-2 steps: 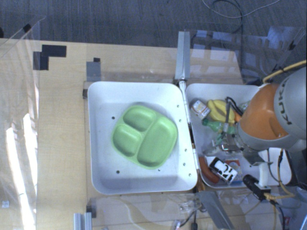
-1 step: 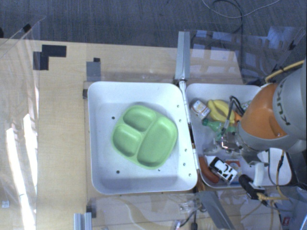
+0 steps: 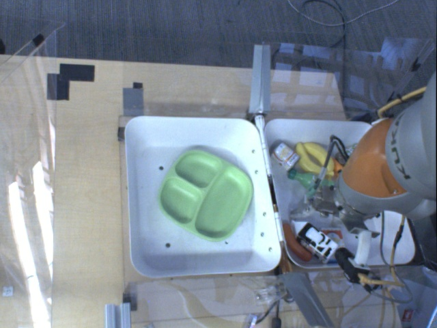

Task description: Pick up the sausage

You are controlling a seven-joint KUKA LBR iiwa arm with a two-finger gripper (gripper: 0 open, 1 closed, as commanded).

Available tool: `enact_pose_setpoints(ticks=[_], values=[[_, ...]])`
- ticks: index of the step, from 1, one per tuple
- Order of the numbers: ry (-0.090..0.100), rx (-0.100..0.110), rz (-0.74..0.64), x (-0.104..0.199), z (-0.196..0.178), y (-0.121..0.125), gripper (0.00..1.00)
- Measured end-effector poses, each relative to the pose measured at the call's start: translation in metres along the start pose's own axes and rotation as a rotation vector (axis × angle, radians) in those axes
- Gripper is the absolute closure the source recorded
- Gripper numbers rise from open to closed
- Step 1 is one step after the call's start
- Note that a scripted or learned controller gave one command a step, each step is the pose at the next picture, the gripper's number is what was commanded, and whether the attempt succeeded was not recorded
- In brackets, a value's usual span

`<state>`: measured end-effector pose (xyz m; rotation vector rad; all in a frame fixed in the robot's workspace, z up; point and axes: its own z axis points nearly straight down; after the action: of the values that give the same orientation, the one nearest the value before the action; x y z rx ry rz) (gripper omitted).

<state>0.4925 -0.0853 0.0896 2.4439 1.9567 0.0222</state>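
The sausage [image 3: 289, 241] is seen as a reddish-brown curve lying against the near-left corner of the right bin [image 3: 276, 132], still on the bin floor, so the pick is judged not yet done. The gripper [image 3: 326, 200] is lowered into the same bin, a little farther in than the sausage; whether it is released or clenched cannot be told, as it is largely hidden under the orange-banded wrist [image 3: 372, 166]. Nothing is seen grasped. Just beside the sausage, on its right, a black-and-white toy car [image 3: 318, 242] is lying and could be caught instead. Farther back in the bin a banana [image 3: 311, 154] and a small wrapped packet [image 3: 285, 156] are found. A green divided plate [image 3: 206, 194] is resting in the left bin [image 3: 143, 183], well apart from the sausage.
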Motion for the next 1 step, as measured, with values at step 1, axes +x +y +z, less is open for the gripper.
enact_pose_setpoints(ticks=[1], values=[[-0.002, -0.001, 0.002, 0.0009, 0.0000, -0.0002, 0.00]])
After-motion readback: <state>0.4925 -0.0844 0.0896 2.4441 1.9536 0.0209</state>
